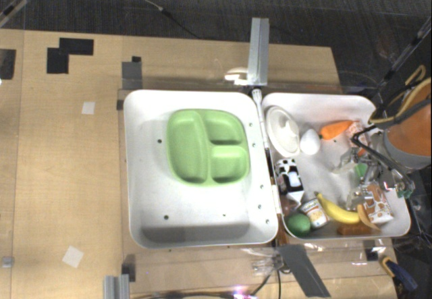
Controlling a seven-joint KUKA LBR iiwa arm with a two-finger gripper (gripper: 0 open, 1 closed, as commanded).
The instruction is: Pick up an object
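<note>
The right bin (337, 103) holds a loose crowd of small objects, any of which could be the one to pick. A banana (336, 210) lies near the bin's front edge, curved, with a small round container (314, 213) touching its left end and a green ball (298, 224) just beside that in the front left corner. At the banana's right end sits a brown and white printed package (376, 210). Farther back, an orange carrot-shaped item (335, 130) lies near the far wall, with a white egg-shaped object (310, 142) just beside its left end and a white bowl (282, 130) against the bin's left wall. A black and white item (290, 176) lies between the bowl and the green ball. The gripper (364, 173) hangs over the right part of this bin, above the space between the carrot and the package; its fingers are lost among cables and clutter, so whether they are spread or closed cannot be told. The left bin (145, 156) holds 1 green divided tray (206, 146) with 3 compartments.
</note>
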